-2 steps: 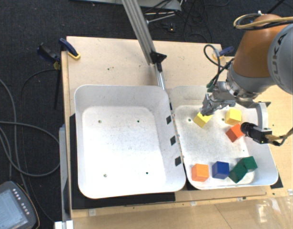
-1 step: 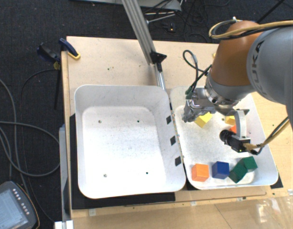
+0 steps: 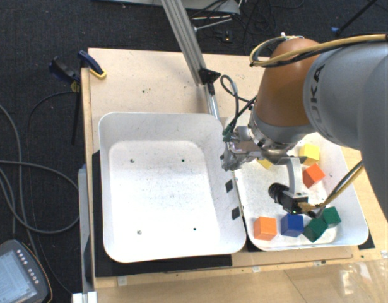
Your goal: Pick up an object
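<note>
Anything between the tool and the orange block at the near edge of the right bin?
Nothing visible: bare bin floor lies between the tool and that orange block; the blue block sits beside it.

White bin (image 3: 156,188), yellow block (image 3: 310,152), orange block (image 3: 265,228), blue block (image 3: 293,225), seemingly dark-green block (image 3: 331,216)

The pale speckled worktop (image 3: 149,81) carries two shallow bins side by side, the larger white bin (image 3: 162,188) spreading out to the view's left of the pincer (image 3: 230,160), the smaller white bin (image 3: 257,197) just below and right of it, and a blue-and-yellow clamp (image 3: 86,65) at the corner far up-left of it.
</note>
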`<state>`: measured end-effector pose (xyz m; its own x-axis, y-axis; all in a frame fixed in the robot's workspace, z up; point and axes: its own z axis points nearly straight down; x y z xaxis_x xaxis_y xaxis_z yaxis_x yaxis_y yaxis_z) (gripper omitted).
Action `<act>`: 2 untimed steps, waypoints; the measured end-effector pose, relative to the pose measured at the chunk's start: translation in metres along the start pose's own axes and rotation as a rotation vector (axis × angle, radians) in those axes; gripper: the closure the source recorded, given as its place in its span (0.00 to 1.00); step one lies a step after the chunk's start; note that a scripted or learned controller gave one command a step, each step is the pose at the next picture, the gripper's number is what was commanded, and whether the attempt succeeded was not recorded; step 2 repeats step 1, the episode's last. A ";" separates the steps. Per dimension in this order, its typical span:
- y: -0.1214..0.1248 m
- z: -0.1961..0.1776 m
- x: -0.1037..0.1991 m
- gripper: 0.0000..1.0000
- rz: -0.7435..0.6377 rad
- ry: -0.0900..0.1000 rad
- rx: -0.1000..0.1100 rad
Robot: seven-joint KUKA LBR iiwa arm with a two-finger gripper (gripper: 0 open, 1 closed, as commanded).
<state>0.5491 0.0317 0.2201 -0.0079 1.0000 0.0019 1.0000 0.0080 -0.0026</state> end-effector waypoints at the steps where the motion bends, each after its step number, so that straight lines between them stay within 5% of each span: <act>1: -0.006 0.003 0.049 1.00 0.000 0.000 -0.001; 2: -0.006 0.003 0.049 1.00 0.000 0.000 -0.001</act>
